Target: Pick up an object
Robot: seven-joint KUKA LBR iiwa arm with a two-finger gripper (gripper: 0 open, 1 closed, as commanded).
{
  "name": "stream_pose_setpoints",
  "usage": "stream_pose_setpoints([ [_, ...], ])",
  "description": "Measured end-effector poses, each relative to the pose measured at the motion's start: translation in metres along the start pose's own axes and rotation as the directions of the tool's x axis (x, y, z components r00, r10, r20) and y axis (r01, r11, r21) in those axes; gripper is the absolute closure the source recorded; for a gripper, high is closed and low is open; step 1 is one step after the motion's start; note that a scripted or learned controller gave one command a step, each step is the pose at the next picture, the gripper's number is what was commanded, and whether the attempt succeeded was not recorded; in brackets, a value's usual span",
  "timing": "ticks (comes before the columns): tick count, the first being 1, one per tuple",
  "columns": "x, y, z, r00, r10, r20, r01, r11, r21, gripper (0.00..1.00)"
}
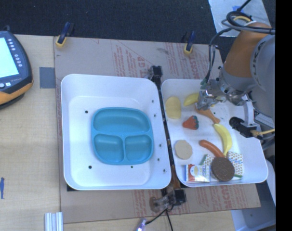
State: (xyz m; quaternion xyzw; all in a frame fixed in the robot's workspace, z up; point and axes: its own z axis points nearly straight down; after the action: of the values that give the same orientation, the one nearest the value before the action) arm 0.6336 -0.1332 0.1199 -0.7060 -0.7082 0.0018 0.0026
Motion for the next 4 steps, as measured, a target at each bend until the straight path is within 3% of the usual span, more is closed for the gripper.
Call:
stream_pose_setpoints([
  [1, -0.045, 0.022, -0.061, 1.000, 0.000, 0.001, 0.000, 1.000, 0.000, 0.00],
  [2, -0.035, 0.022, -0.046, 1.000, 0.000, -0.001, 0.000, 1.000, 0.003, 0.00],
  [3, -0.053, 0.022, -0.053, 1.000, 0.000, 0.001, 0.000, 1.000, -0.001, 0.00],
  [4, 0.004, 0.022, -0.042, 1.000, -0.002, 0.000, 0.002, 1.000, 0.003, 0.00],
])
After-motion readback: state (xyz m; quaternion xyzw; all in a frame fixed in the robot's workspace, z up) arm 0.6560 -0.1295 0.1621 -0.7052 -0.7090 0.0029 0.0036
